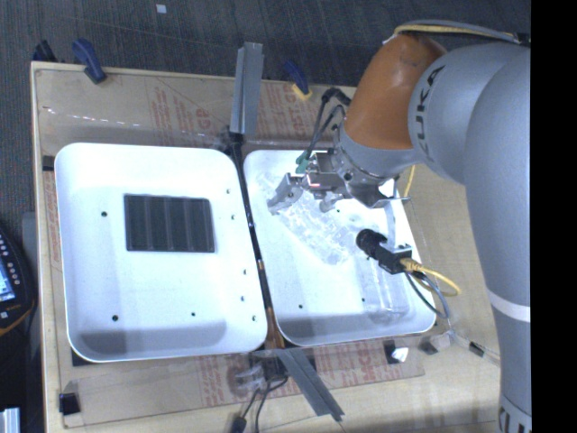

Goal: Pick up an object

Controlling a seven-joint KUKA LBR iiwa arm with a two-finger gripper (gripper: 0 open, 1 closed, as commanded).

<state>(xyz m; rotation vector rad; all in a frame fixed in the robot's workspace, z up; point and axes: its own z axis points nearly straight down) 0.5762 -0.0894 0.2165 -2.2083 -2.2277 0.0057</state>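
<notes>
A dark grey ribbed rectangular block [169, 223] lies flat in the left bin [90, 323], towards its back. My gripper [305, 195] hangs low over the back left part of the right bin [315, 332], with its fingers [283, 193] spread open. Beneath and just in front of it lies a clear, glassy-looking object [323, 233] whose outline is hard to make out against the white floor. Nothing shows held between the fingers.
Another faint clear shape [388, 303] lies near the right bin's front right corner. A dark divider rail [252, 242] runs between the two bins. Blue clamps [88, 61] hold the board's back edge. The arm's bulk covers the right bin's right side.
</notes>
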